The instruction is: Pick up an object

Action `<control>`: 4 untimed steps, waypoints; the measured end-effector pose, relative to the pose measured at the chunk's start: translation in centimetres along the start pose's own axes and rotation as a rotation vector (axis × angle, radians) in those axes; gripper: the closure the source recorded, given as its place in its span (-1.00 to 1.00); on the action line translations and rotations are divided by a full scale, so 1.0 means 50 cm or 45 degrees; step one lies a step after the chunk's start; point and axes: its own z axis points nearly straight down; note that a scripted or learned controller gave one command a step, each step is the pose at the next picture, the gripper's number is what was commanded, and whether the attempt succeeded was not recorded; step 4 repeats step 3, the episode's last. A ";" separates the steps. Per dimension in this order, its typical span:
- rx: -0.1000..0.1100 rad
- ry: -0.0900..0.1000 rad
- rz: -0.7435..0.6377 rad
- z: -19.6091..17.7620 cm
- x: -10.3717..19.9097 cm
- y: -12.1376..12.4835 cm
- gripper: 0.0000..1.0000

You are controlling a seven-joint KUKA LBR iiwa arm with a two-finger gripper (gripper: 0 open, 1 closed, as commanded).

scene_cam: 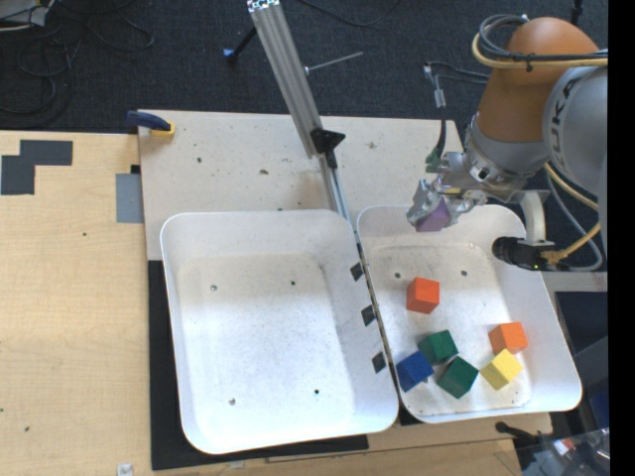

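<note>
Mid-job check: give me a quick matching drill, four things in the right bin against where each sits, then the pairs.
Things:
1. purple block
2. red-orange cube
3. blue cube
4. yellow cube

Places:
A. low in the right bin, against the divider side
B. between the fingers of the gripper, above the bin's far edge
C. alone mid-bin
D. just below the orange cube

Pairs: 1-B, 2-C, 3-A, 4-D

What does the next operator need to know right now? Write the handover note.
Hand: raised over the right bin's far edge, shut on a purple block between its fingers.
In the right bin: red block near the middle; blue block, two green blocks, yellow block and orange block clustered at the near end.
Done: purple block appears lifted.
Left: confirm the hold is secure; six blocks remain.
</note>
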 end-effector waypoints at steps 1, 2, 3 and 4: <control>0.001 0.000 -0.001 0.019 0.115 -0.002 1.00; 0.002 -0.001 -0.001 0.032 0.211 -0.005 1.00; 0.002 -0.001 -0.002 0.017 0.311 -0.036 1.00; 0.002 -0.001 -0.002 0.017 0.311 -0.036 1.00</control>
